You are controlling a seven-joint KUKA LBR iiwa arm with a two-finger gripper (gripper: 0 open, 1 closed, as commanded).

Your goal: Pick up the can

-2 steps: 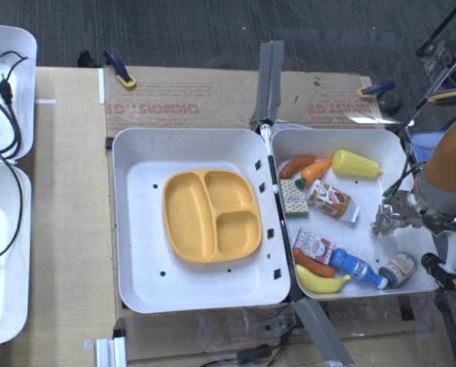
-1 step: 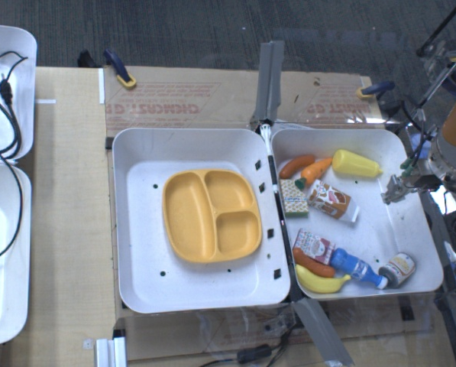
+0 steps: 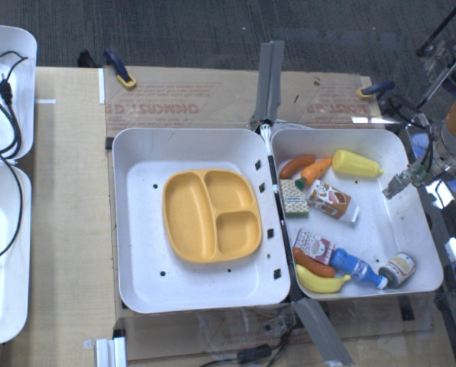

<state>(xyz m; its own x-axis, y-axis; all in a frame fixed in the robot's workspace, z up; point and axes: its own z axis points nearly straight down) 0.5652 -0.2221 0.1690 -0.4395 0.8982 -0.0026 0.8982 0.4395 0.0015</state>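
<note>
The gripper (image 3: 402, 182) hangs at the right bin's (image 3: 411, 232) far right edge; I cannot tell how it is set. The can (image 3: 399, 268) lies on its side in that bin's near right corner, touching a blue bottle (image 3: 357, 267). Best to descend on the can's free end, clear of bottle and wall.

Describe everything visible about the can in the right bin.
The small metal can with a pale cream label and dark end lies on its side in the near right corner of the right white bin, tilted diagonally. Its label print is too small to read. Its dark end seems to touch the cap of the blue plastic bottle lying to its left. The claw hangs over the bin's right side, well apart from the can.
</note>
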